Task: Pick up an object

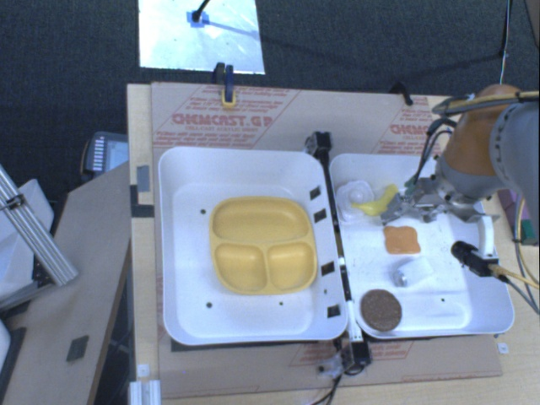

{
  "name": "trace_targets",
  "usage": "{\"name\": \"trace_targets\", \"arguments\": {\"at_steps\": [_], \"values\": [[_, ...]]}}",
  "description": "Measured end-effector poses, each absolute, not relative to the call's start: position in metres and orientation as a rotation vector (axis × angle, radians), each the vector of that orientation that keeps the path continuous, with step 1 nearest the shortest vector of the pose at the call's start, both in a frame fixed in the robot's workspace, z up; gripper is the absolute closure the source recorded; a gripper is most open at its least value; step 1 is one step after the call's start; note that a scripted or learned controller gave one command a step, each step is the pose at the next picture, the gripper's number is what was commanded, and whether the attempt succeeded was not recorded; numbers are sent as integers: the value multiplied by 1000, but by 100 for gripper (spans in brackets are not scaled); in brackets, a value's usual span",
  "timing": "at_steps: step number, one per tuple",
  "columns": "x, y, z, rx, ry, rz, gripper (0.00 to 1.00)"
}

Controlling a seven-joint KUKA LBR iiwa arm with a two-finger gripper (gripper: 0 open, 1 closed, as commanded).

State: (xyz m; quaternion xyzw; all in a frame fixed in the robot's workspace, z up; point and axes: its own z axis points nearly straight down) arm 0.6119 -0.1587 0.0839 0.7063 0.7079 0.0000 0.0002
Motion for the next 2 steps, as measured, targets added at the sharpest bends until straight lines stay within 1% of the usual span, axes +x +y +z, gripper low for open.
{"name": "trace_targets", "arguments": {"at_steps": [1,2], "values": [[613,-159,96,2215,2221,3,100],[618,-166,159,2213,2220,6,100]]}}
